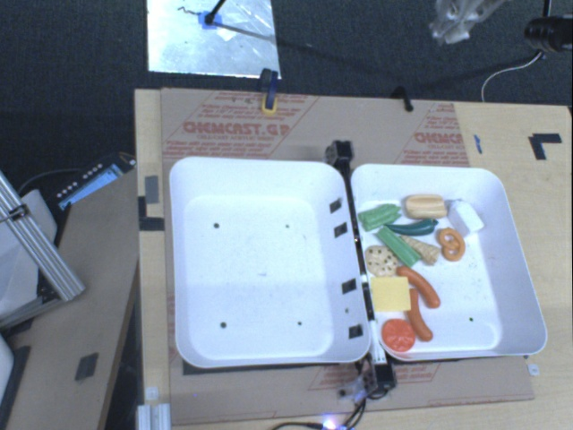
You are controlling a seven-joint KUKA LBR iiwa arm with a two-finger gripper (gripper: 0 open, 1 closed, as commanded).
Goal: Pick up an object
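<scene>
Camera view. Grey two-finger gripper (461, 12) sits at the top right of frame, above the dark floor and well apart from both bins. It is blurred; whether it is released or clenched cannot be told. Nothing is visible in it.

Left shallow white plastic bin (192, 240) has a bare floor. Right shallow white plastic bin (515, 267) carries the toy food, bunched toward its left wall: tan bread-roll piece (424, 206), green pea-pod piece (379, 215), dark green cucumber-like piece (413, 227), long green-and-cream leek-like piece (400, 245), orange pretzel ring (450, 244), small white block (465, 217), speckled round cookie (381, 260), flat yellow cheese square (390, 294), two orange-red sausages (421, 287), red tomato slice (398, 335).

Judgement: step in hand is the approach, no pick begun. The next move calls for travel down-frame over the right bin, then descent onto one piece.

Likely candidate: the upper sausage. Its long axis runs diagonally, from upper left to lower right in frame, so the fingers should close across it. The items touch or overlap, so a clean single grasp looks doubtful.
</scene>
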